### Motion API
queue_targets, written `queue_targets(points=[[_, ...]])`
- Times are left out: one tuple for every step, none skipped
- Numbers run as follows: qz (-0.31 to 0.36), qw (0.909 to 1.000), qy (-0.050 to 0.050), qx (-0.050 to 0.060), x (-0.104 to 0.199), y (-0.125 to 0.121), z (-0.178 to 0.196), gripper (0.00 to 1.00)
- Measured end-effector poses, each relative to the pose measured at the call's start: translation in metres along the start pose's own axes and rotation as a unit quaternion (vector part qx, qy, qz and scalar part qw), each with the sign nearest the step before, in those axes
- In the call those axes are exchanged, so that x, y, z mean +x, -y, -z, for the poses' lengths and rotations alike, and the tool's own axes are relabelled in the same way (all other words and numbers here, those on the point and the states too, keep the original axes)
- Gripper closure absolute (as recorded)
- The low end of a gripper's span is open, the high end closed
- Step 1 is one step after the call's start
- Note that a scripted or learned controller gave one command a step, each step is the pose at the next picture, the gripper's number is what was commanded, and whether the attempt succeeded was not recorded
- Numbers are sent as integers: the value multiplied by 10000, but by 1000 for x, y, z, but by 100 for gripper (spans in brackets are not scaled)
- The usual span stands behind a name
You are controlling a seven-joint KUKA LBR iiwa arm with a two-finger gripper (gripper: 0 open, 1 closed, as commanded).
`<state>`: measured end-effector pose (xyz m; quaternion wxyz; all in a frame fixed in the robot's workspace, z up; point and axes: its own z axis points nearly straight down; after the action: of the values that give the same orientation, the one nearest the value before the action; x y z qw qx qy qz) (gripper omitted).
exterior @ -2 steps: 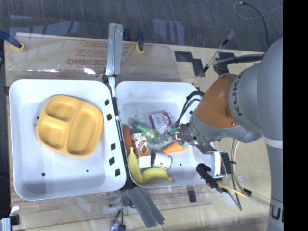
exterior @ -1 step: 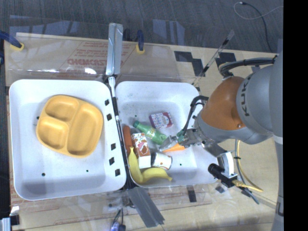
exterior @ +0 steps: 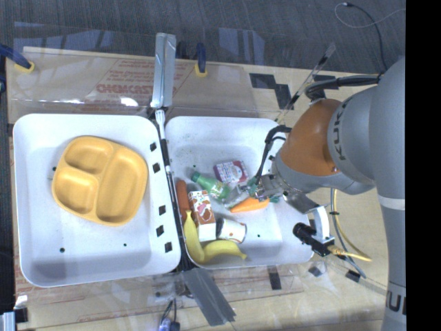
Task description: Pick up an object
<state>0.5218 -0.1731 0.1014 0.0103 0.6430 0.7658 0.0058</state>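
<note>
The right bin (exterior: 207,133) holds a heap of small items. An orange carrot (exterior: 247,205) lies near its middle right. My gripper (exterior: 260,189) reaches down from the arm's orange band (exterior: 310,140) and sits right over the carrot's right end, beside a green bottle (exterior: 209,184). A maroon packet (exterior: 231,172) lies just left of the gripper. Lower down are a small red and white carton (exterior: 201,207), a white cup (exterior: 233,232) and a yellow banana (exterior: 207,248). A reddish sausage (exterior: 182,194) lies along the bin's left wall.
The left bin (exterior: 34,254) holds a yellow divided plate (exterior: 100,179). The arm's grey body (exterior: 372,129) covers the right bin's right side. A metal bar (exterior: 162,67) stands at the back between the bins. Cables (exterior: 341,247) hang near the right bin's front corner.
</note>
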Motion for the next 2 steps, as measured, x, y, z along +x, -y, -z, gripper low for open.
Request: queue_targets(points=[[-106, 9999, -17, 115, 34, -11, -9, 0], [-84, 9998, -48, 159, 36, -9, -3, 100]])
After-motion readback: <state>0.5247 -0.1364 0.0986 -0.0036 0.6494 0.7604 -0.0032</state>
